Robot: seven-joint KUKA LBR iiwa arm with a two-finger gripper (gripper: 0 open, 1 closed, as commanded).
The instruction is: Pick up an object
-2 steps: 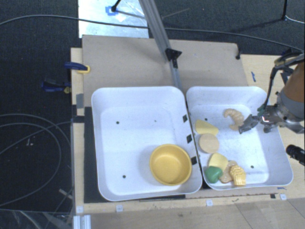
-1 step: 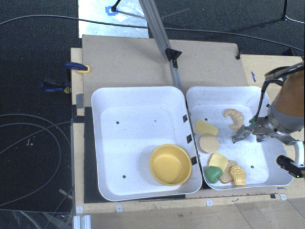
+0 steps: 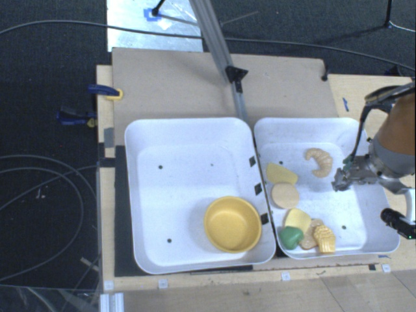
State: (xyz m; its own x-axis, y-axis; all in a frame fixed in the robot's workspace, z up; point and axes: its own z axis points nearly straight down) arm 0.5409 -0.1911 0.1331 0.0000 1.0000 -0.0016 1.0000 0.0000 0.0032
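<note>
My gripper (image 3: 340,181) hangs low over the right bin (image 3: 338,130), near its middle right. A tan croissant (image 3: 318,161) lies just up and left of it, a short gap apart. Farther left sit a yellow wedge (image 3: 281,173) and a round tan disc (image 3: 285,195). At the bin's front lie a yellow block (image 3: 297,219), a green piece (image 3: 290,238), a small tan piece (image 3: 310,236) and a yellow corn cob (image 3: 324,239). I see nothing held in the gripper.
The left bin (image 3: 188,142) holds a yellow bowl (image 3: 233,223) near its front right corner. A grey pole (image 3: 218,41) slants down from the top to the bins' back edge. Blue and yellow clamps (image 3: 104,93) grip the bench's left edge.
</note>
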